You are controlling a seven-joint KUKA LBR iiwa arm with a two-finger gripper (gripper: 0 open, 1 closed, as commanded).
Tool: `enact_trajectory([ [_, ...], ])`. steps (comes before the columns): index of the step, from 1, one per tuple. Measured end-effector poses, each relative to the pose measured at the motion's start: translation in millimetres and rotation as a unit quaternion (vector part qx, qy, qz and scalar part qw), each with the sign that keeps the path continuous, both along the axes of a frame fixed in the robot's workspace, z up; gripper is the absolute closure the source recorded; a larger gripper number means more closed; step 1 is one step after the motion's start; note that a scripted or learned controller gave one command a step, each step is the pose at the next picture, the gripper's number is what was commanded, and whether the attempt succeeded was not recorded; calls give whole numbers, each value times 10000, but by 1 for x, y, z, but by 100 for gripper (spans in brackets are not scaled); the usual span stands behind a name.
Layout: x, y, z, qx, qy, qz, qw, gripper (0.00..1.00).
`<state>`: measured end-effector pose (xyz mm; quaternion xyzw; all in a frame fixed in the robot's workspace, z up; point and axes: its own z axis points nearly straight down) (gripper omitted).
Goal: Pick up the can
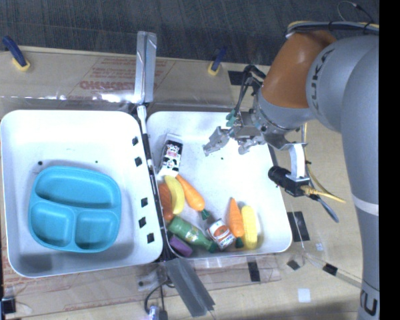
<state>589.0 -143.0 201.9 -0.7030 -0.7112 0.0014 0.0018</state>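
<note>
Camera view, left to right: we see a blue tray (pixel 73 209) in the left bin (pixel 20 132). The right bin (pixel 270 212) holds a small carton (pixel 172 155), carrots, bananas and a green bottle (pixel 189 233) heaped at its near edge. Among them lies the can (pixel 219 233), tipped on its side, touching an orange carrot (pixel 235 217). It looks short and round, red and white labelled. We judge it light, stiff and smooth, best gripped across its curved sides. Our gripper (pixel 228 141) hovers well apart, fingers parted, holding nothing.
</note>
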Motion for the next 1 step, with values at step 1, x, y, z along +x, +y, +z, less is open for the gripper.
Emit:
enact_trajectory([
  [1, -34, -68, -96, -2, 1, -687, 9976, 0],
])
